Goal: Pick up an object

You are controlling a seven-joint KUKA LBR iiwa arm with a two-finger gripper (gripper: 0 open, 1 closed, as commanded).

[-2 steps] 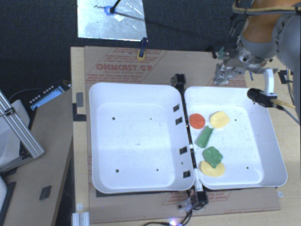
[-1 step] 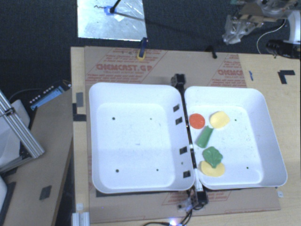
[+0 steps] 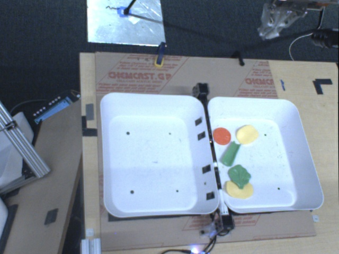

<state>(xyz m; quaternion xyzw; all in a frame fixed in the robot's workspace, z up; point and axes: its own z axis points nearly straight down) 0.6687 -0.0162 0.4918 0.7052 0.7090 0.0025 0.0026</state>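
The right bin (image 3: 296, 142) holds several small objects near its left side: an orange-red disc (image 3: 221, 136), a pale yellow round piece (image 3: 247, 134), a green oblong piece (image 3: 230, 154), a dark green lumpy piece (image 3: 239, 175) and a yellow flat piece (image 3: 240, 190) partly under it. My gripper (image 3: 275, 23) hangs high at the top right, beyond the far edge of the bench and well away from the bins. It is blurred.
The left bin (image 3: 153, 157) lies beside the right one, joined by a black clip strip (image 3: 209, 152). A shiny metal sheet (image 3: 125, 14) lies on the floor at the top. An aluminium frame (image 3: 21, 147) stands at the left edge.
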